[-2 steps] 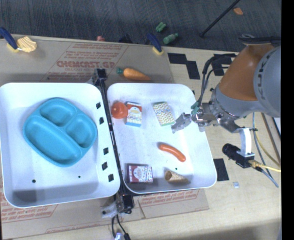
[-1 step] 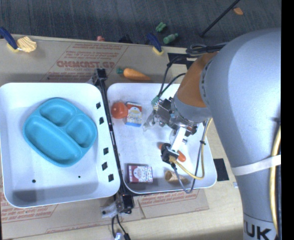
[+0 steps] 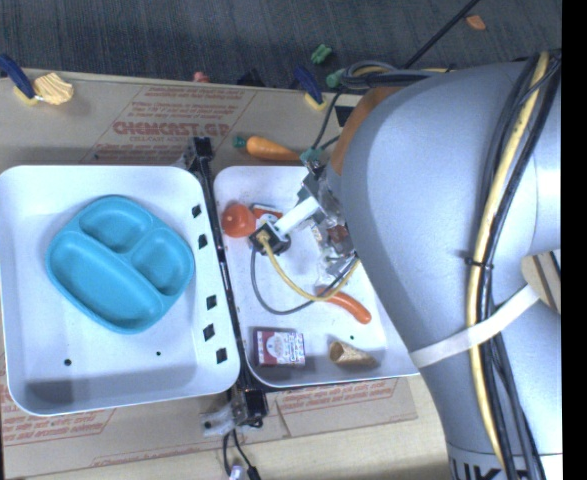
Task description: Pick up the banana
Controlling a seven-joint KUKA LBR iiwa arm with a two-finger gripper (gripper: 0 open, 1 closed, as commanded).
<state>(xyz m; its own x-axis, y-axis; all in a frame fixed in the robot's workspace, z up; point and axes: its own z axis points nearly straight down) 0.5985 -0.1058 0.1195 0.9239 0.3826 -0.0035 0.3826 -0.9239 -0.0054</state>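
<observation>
Far left of the gripper [image 3: 325, 236], one blue plate [image 3: 123, 263] fills the left bin [image 3: 33, 368], likely kept clear of the picking. Just left sits one orange ball [image 3: 237, 220]; below lie one red box [image 3: 278, 347], one pepper [image 3: 351, 308] and one tan scrap [image 3: 351, 352]. The gripper hangs low over the right bin [image 3: 273, 183], seemingly searching. I cannot tell its grasp, nor where the banana lies.

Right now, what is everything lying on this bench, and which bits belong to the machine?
Bins: two, white, side by side on brown cardboard.
Divided plate: one, blue, in the left bin.
Ball-like thing: one, orange-red, upper left of the right bin.
Small box: one, dark red, right bin's near edge.
Tan piece: one, beside the box.
Long orange thing: one, right bin, by the arm.
Carrot-like thing: one, orange, outside the right bin.
Arm: one, grey, over the right bin.
Pincer: one, over the right bin.
</observation>
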